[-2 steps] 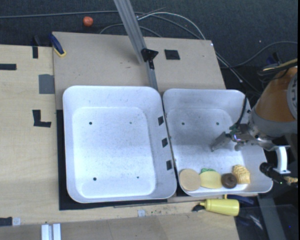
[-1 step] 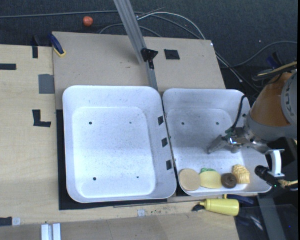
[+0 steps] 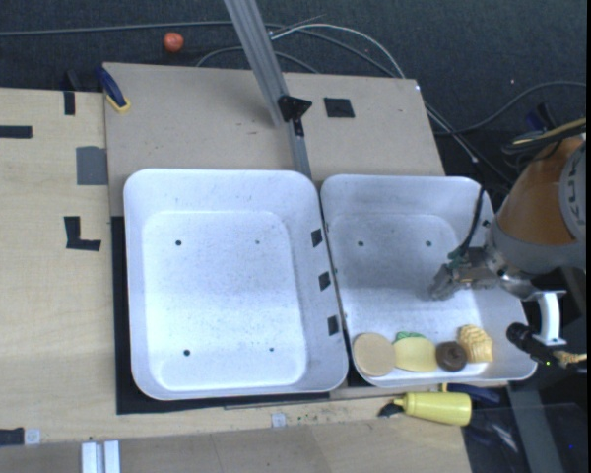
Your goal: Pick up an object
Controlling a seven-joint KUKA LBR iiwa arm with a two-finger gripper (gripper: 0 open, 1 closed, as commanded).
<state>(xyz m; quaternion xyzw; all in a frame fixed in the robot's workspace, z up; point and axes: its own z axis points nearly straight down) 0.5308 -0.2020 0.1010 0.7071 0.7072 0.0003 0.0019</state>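
Objects for picking lie in a short row along the near wall of the right bin (image 3: 374, 190), at about 6 o'clock of its floor: a tan disc (image 3: 373, 355), a pale yellow piece (image 3: 415, 356) with a green bit (image 3: 408, 338) just behind it, a small dark brown ring (image 3: 452, 357) and a ridged yellow piece (image 3: 476, 343) at the right end. They sit close, some touching their neighbours. The left bin (image 3: 138, 264) lies beside it on the tabletop (image 3: 39, 264).

From this one camera view, the arm (image 3: 542, 215) reaches in from 3 o'clock, and the tool (image 3: 445, 286) hangs low over the right bin's floor toward its 4 o'clock side, above and apart from the row, with the ridged yellow piece and the ring nearest. Nothing shows between its tips; whether it is open or closed I cannot tell, since it is small and dark against the wrist.

Judging from this, the step in hand is the approach, before any grasp. The next move would call for travel toward 6 o'clock to sit over one piece, then a descent with the tips straddling it. The crowding and the near wall leave little room, so an end piece looks the easier choice

A yellow-handled item (image 3: 436, 407) lies outside the bin at 6 o'clock
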